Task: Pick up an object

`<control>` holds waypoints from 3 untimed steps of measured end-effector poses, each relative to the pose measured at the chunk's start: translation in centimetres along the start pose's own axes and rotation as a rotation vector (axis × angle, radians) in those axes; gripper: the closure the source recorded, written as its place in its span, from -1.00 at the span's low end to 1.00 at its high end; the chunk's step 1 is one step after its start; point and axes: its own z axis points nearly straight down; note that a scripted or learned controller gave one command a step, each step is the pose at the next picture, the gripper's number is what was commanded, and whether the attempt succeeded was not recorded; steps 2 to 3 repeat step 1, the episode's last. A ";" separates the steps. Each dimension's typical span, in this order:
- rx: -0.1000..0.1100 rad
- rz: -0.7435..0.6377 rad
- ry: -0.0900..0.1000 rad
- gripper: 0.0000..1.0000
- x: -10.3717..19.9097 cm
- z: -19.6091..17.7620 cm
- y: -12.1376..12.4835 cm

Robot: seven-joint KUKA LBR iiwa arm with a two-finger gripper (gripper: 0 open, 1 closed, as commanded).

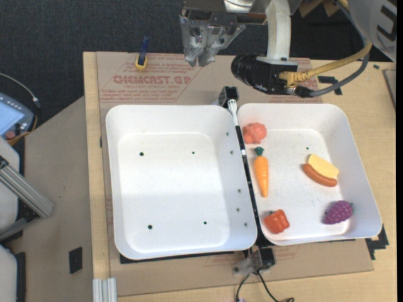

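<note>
The gripper (201,46) is held high beyond the far edge of the bins, over the brown board (157,74), presumably so that the camera's sight of the objects is kept clear; whether it is open or closed cannot be told.

Five toy foods are gathered in the right bin (359,162): a pink lump (254,133) at its far-left corner, a carrot (261,175) along the left wall, a red pepper (276,221) at the near-left corner, a yellow-and-orange slice (322,170) towards the right, and purple grapes (337,212) at the near-right corner. The left bin (113,168) is set alongside. Dark carpet (56,24) is seen beyond the bench.
</note>
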 end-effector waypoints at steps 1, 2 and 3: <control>0.011 0.010 -0.005 1.00 -9.1 0.2 -1.8; 0.011 0.010 -0.005 1.00 -9.1 0.2 -1.8; 0.011 0.010 -0.005 1.00 -9.1 0.2 -1.8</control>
